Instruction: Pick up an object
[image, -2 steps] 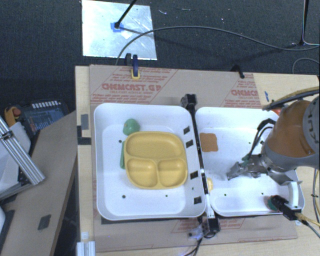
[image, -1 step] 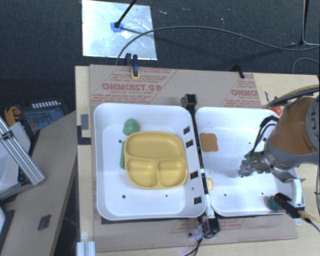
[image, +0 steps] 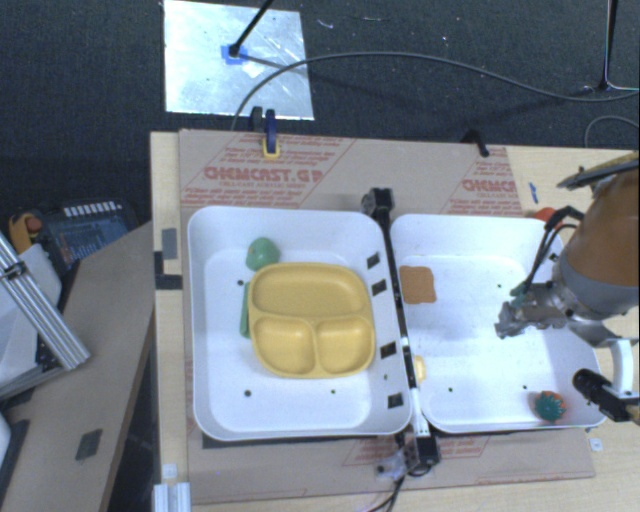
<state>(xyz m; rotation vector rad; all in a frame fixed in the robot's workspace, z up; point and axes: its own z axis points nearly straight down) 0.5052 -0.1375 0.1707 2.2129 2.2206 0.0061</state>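
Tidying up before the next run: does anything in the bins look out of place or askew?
Mostly tidy. The yellow divided tray lies on top of a green utensil, hiding most of it. A small yellow piece sits by the divider between the bins rather than out on a bin's floor.

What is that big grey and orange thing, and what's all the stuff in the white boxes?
It's a robot arm reaching in from the right. One camera above the bench looks down at it. At its tip is a pincer for grabbing things, hanging over the right bin. That bin has a brown square and a small green ball. The left bin has a yellow tray lying on a green spoon. I can't see anything in the pincer.
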